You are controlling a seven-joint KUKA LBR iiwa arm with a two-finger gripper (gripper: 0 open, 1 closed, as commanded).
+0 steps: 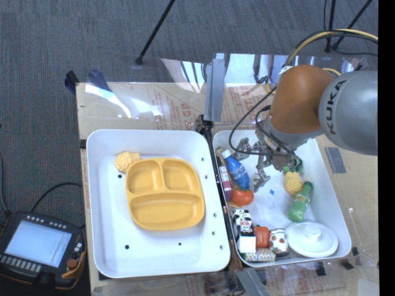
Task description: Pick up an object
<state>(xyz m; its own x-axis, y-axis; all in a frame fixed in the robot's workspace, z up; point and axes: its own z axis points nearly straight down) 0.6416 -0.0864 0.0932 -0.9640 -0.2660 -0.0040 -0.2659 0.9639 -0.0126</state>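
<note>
Lettering "KUKA" runs down the grey arm (345,113).

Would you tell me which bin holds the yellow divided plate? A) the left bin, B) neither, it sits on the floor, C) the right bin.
A: the yellow divided plate lies flat in the left bin, with a small yellow corn-like toy at its upper left corner, while the bottles and other toys are in the right bin.
</note>
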